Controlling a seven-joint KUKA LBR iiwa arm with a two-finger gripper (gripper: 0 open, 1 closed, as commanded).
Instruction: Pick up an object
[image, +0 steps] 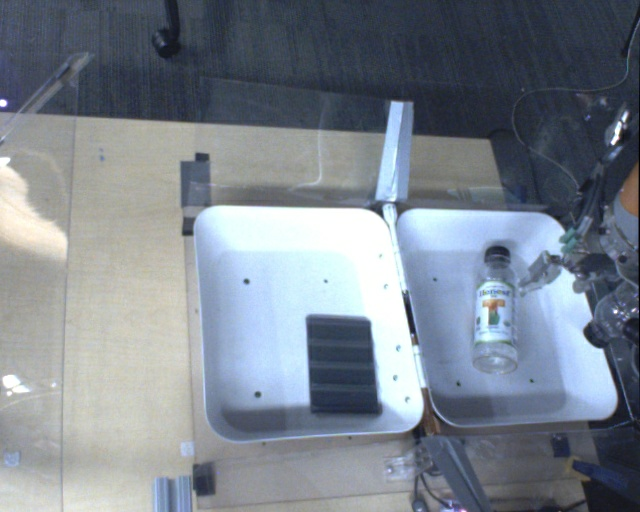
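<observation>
A clear plastic bottle with a dark cap and a green-and-orange label (496, 312) lies on its side in the right-hand shallow white bin (440, 395), right of the frame's centre, cap toward the top of the frame. A black ribbed rectangular block (342, 365) lies flat in the left-hand shallow white bin (235, 300), toward the lower middle of the frame, well apart from the bottle. At the right edge the two-finger gripper (545, 272) hangs just beside the bottle's neck, grasping nothing; how wide it stands cannot be told.
</observation>
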